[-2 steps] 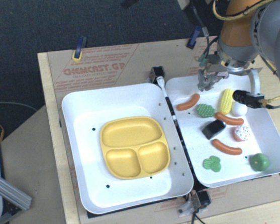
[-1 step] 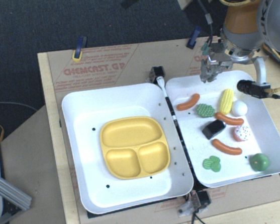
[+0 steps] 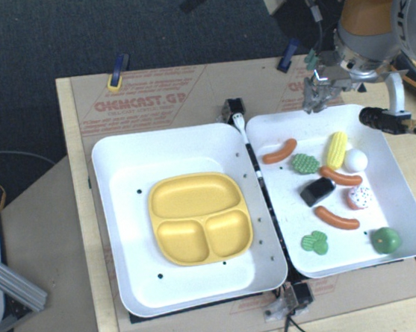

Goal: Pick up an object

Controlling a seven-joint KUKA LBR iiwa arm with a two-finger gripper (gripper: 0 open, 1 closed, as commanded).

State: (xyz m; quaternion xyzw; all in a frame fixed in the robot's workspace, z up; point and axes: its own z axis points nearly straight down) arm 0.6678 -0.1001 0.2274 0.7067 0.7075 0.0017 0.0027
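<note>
Looking down, we see the tabletop (image 3: 49, 218) carrying two shallow white bins side by side — the left bin (image 3: 119, 210) well away from the jaws (image 3: 319, 103), the right bin (image 3: 403, 190) just below them. The arm (image 3: 369, 6) reaches in from the right, and the jaws hang above the right bin's far rim, apart from everything inside it; we cannot tell whether they stand wide or narrow, and nothing shows between them.

Farthest from the jaws, a yellow compartment plate (image 3: 199, 217) lies in the middle of the left bin.

Possible things to pick all lie in the right bin. Nearest below the jaws is a sausage (image 3: 279, 151), with a green leafy piece (image 3: 305, 163) just beyond it. Beside those stands a yellow corn cob (image 3: 335, 149), touching a white ball (image 3: 355, 160). A second sausage (image 3: 342, 176) runs under the corn, and a black block (image 3: 318, 191) sits just beside it. Farther from the jaws are a white piece with red speckles (image 3: 360, 198), a third sausage (image 3: 337, 218), a small green leafy piece (image 3: 314, 243) and — farthest off, by the near corner — a green ball (image 3: 386, 240).
</note>
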